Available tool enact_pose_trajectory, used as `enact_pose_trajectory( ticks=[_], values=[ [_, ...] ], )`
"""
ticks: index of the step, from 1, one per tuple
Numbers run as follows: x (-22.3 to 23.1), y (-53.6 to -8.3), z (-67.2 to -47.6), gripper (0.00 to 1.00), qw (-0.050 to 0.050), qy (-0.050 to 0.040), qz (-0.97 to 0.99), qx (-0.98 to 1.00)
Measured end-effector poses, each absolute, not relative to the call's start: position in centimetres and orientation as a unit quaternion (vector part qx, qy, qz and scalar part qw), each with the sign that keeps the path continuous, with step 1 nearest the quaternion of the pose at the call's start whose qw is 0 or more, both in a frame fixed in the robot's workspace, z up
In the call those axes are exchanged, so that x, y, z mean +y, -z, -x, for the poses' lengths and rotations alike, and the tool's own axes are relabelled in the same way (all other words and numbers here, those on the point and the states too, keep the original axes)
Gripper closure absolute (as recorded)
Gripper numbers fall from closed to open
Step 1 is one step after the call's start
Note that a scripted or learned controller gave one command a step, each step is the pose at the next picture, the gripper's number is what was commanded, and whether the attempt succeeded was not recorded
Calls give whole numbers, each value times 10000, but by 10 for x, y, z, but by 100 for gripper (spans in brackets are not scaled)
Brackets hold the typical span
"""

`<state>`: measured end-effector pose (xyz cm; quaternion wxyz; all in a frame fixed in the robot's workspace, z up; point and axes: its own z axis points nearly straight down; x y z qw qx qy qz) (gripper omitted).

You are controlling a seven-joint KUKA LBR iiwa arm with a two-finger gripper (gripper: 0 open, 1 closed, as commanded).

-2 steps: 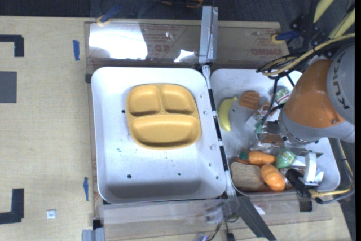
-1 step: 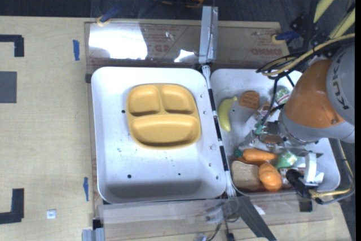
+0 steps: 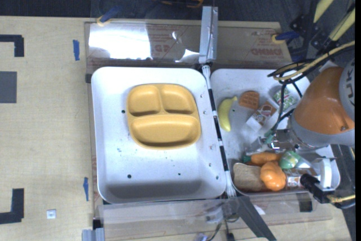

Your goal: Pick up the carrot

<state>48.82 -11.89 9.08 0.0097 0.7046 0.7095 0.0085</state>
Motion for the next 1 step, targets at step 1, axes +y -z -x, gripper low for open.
enact_pose_trajectory(
  ticks=[1],
  values=[
    [-98,-91,-491,0,67,-133,-8452,5342]
  ],
)
